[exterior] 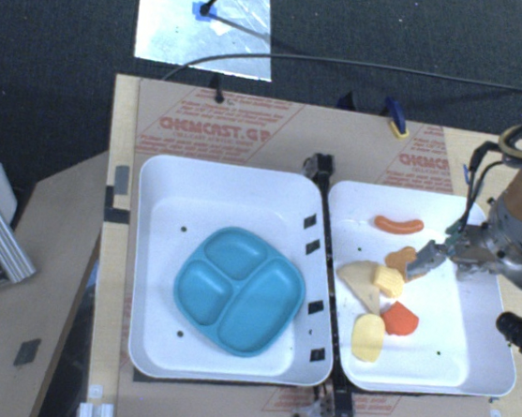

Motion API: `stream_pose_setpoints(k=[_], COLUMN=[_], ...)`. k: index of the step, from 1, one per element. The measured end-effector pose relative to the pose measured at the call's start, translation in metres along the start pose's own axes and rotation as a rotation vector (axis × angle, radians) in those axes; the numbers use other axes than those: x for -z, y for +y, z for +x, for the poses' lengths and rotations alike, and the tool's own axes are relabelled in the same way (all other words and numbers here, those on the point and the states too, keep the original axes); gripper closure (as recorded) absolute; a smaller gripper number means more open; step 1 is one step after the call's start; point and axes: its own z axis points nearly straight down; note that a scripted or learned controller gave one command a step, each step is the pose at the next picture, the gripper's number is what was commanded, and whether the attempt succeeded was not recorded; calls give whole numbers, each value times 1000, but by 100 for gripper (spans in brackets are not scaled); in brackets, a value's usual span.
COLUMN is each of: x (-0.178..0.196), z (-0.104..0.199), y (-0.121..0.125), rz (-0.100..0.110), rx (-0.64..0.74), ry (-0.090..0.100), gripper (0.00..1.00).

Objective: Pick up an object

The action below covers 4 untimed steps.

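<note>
The pincer (424, 261) hangs low over the right bin (468, 365), reaching in from the right, its dark tip just beside a small brown-orange piece (399, 259) at the top of a cluster of toy foods; whether its tip is apart or together cannot be told from this slant, and nothing is visibly clamped in it. The nearest candidate is that brown-orange piece, touching or nearly touching the tip on its left. Just below the tip lies a small yellow chunk (389, 283), with a pale wedge (360, 281) left of it, a red-orange piece (401, 318) further below, and a yellow oblong (368, 339) lowest of all. Above and a little left of the tip, apart from the cluster, lies an orange sausage (398, 224). To do this step well, I would judge it wisest to settle on one piece, centre over it, and descend straight so the neighbours are not nudged; the crowded cluster risks a pinch on two things at once. The sausage seems the cleaner target: its long axis runs left to right across the bin, so closing across its short width should suit. The blue divided plate (238, 292) sits in the left bin (158, 237), well away to the left.
</note>
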Motion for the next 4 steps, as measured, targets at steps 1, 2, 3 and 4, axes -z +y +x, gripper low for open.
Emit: stream_pose_setpoints(k=[1, 2, 3, 4], x=[7, -56, -116, -128], z=[0, 2, -4, -6], y=[3, 7, 7, 11], rz=[-12, -8, -8, -19], rx=[3, 1, 0, -1], ry=[-2, 0, 0, -3], gripper=[0, 0, 0, 0])
